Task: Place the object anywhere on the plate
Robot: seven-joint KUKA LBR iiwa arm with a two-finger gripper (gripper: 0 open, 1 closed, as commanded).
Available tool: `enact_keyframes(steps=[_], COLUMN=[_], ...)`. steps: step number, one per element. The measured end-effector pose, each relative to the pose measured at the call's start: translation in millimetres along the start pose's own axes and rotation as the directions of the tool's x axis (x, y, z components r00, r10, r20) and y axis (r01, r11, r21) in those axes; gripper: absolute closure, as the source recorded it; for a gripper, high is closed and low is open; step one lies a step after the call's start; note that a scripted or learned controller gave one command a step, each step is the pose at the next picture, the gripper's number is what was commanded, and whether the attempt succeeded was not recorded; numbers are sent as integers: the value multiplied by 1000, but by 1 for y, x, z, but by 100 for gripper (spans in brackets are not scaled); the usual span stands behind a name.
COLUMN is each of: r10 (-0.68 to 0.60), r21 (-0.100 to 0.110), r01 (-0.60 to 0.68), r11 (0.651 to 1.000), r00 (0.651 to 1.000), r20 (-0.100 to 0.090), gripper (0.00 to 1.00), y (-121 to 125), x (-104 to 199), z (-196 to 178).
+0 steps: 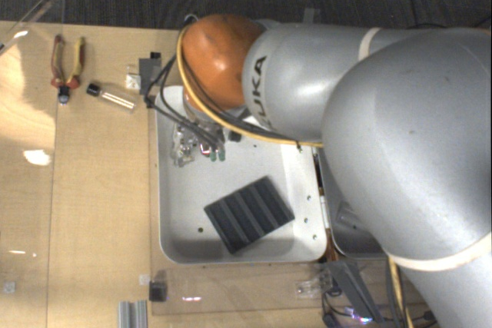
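Overhead, the grey KUKA arm (369,127) reached across from the right, its orange band (219,57) above the upper edge of the left white bin (173,234). Below that band, the pincer (192,146) hung over the bin's upper-left part, a cluster of metal parts and cables; whether it was released or clenched could not be told, and nothing could be seen between its tips. A dark ribbed rectangular object (248,213) lay flat and tilted on the bin's floor, toward its lower middle, well apart from the pincer. The second bin (346,238) lay just right of the first, mostly hidden under the arm. On the wooden worktop (84,226) left of the bin rested red-handled pliers (66,65) and, nearer the bin, a small clear tube with a black cap (110,95).
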State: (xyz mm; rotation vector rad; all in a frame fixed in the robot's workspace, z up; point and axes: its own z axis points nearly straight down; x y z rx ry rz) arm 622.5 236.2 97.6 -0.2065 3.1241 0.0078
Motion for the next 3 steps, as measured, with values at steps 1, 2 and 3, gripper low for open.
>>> enact_keyframes(steps=[1,2,3], r10=[-101,-476,-726], r21=[0,0,-1], r01=[101,476,726], r11=[995,879,687], r00=[995,879,687], r20=[0,4,2], gripper=[100,100,100], y=[-6,-6,-6], x=[-48,-49,-48], z=[-54,7,-95])
